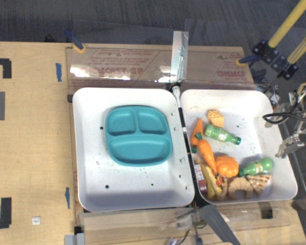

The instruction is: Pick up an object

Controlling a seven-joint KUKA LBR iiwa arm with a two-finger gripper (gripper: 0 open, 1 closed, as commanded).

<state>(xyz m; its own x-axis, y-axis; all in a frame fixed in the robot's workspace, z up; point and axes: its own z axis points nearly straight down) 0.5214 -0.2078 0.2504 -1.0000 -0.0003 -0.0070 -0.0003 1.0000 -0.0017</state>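
Two white bins, 1 plate, approx. 9 toy foods, gripper at the side.

The gripper (289, 146) is at the right rim of the right bin (255, 97); open or closed, I cannot tell. Nothing is seen held in it. Just left of it lies 1 green piece (257, 166). Further left are 1 green bottle (222, 135), 2 carrots (206, 154), 1 orange round fruit (227, 166) and 1 bread roll (215, 118). Far left, the left bin (86, 188) has 1 teal plate (137, 135) w/ 3 compartments.
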